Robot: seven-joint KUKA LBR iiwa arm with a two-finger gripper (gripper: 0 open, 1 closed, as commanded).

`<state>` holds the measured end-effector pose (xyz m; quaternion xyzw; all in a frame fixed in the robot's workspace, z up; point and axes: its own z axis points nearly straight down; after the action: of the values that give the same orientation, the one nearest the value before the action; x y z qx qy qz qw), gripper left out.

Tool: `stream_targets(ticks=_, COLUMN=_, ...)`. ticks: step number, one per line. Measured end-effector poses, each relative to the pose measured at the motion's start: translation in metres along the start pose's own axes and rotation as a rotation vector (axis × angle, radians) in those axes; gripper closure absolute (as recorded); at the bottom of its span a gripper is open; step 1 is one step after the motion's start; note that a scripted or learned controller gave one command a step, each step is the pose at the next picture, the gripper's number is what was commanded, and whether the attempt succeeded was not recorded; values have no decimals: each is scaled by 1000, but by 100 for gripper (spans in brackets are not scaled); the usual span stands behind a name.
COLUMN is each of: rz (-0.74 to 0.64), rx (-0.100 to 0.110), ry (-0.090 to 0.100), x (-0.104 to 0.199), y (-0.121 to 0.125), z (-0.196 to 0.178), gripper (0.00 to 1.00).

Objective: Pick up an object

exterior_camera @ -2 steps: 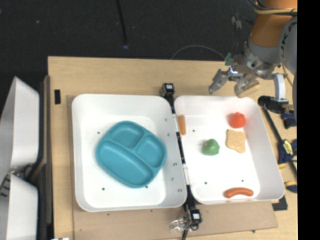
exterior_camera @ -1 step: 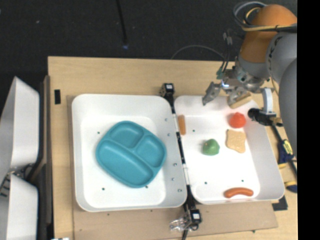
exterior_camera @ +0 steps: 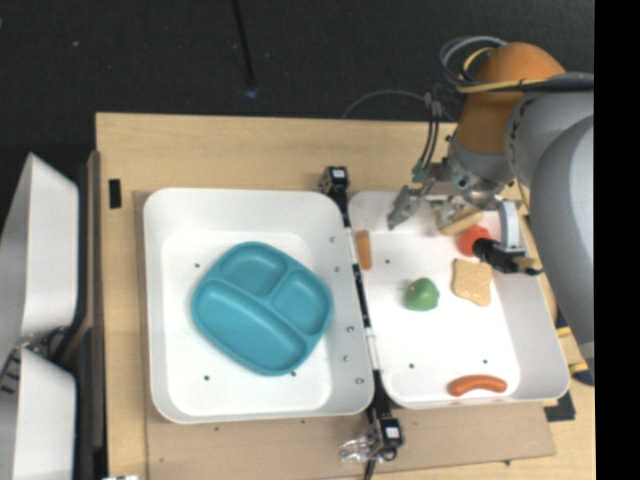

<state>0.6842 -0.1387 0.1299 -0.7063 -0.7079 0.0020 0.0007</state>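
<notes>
The right bin (exterior_camera: 520, 363) holds several small objects. A green rounded piece (exterior_camera: 422, 294) lies near its middle, a tan bread-like piece (exterior_camera: 472, 281) to its right, and a red piece (exterior_camera: 474, 239) at the back, partly hidden by the arm. An orange-red sausage (exterior_camera: 477, 385) rests near the front wall, and a thin orange stick (exterior_camera: 364, 249) lies along the left wall. My gripper (exterior_camera: 424, 210) hangs over the bin's back left part, its fingers spread apart with nothing between them, behind and above the green piece.
The left bin (exterior_camera: 170, 368) bears a teal divided plate (exterior_camera: 262, 306). Black clamps (exterior_camera: 334, 178) sit at the seam between the bins, back and front. Cables loop above the orange wrist band (exterior_camera: 500, 98). White boxes stand at the far left.
</notes>
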Motion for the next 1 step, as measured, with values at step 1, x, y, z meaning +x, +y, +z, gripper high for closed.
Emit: stream_targets(ticks=1, rz=2, rx=11, ry=0, x=-3, y=-3, z=32, gripper=0)
